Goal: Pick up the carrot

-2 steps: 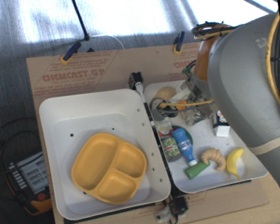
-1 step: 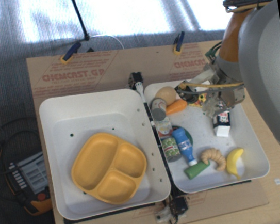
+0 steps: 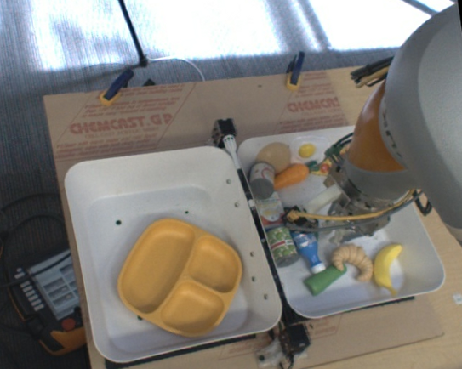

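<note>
Where it lies, carrot (image 3: 291,175) orange, stubby

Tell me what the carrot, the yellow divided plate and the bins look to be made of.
Carrot: probably moulded plastic toy food, smooth even orange. Yellow divided plate: likely matte plastic, uniform colour, soft rounded compartment ridges. Bins: seemingly thin formed white plastic, rounded corners, slight sheen.

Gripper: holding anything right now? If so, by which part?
Cannot tell. The arm's wrist covers the gripper. The carrot lies in the right bin, beside the wrist.
</note>
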Available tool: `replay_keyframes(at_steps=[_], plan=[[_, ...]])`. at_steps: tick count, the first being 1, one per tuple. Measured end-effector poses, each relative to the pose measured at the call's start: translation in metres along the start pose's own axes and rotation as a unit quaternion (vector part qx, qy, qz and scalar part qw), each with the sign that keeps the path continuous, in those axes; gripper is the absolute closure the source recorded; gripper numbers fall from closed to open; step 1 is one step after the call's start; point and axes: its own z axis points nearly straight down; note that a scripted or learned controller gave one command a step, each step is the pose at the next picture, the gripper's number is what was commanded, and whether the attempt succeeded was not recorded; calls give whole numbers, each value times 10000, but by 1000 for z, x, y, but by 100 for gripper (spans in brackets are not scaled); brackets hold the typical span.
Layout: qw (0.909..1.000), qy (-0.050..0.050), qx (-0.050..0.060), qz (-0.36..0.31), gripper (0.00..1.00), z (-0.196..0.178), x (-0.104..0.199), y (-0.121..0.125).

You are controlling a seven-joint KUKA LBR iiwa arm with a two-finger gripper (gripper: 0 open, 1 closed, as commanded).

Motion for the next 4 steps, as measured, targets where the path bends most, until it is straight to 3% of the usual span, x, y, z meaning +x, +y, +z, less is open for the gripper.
replay_keyframes(at_steps=[1,2,3,4], plan=[[10000,10,-3,-2,0,-1,1,0],[9998,29,-11,173,0,23,64,8],[10000,62,-34,38,0,24,6,21],[9995,48,-35,297,0,24,71,22]])
